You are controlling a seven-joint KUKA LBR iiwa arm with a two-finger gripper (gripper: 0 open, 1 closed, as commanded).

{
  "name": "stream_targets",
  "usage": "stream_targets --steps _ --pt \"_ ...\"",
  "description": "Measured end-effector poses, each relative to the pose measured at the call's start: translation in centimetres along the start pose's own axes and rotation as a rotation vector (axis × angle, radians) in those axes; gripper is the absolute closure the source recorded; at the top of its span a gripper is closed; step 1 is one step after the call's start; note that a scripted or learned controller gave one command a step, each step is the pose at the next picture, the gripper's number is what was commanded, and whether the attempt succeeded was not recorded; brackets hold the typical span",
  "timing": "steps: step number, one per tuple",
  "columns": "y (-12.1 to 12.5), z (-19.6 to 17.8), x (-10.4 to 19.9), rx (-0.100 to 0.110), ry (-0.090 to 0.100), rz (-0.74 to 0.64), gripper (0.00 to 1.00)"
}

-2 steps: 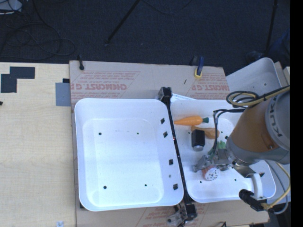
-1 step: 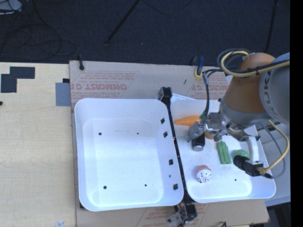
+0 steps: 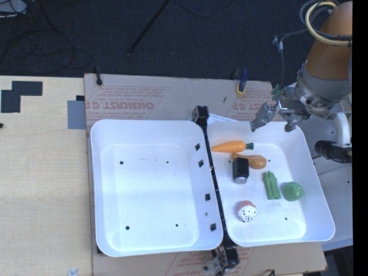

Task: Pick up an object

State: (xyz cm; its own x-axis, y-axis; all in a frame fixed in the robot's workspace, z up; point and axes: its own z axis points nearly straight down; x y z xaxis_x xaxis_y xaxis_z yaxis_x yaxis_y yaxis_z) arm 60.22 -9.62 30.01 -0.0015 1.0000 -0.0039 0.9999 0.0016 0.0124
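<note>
The right bin holds an orange carrot, a small orange-brown piece, a black cylinder, a green pod, a green round piece and a white and red ball. My gripper hangs above the bin's far edge, up and right of the carrot. Its two fingers stand apart with nothing between them.
The left bin lies beside the right one, joined by a black divider. Both rest on a cardboard sheet. A yellow and blue clamp sits at the sheet's far edge. Cables loop above the arm's wrist.
</note>
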Motion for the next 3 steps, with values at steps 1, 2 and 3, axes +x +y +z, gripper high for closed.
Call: stream_targets --steps 1,2,3 --pt "4.2 9.9 2.5 0.014 0.004 0.000 0.00" --pt "-3.1 21.3 -6.3 0.017 0.006 0.009 0.00" --pt "-2.9 20.9 -6.1 0.016 0.005 0.004 0.00"
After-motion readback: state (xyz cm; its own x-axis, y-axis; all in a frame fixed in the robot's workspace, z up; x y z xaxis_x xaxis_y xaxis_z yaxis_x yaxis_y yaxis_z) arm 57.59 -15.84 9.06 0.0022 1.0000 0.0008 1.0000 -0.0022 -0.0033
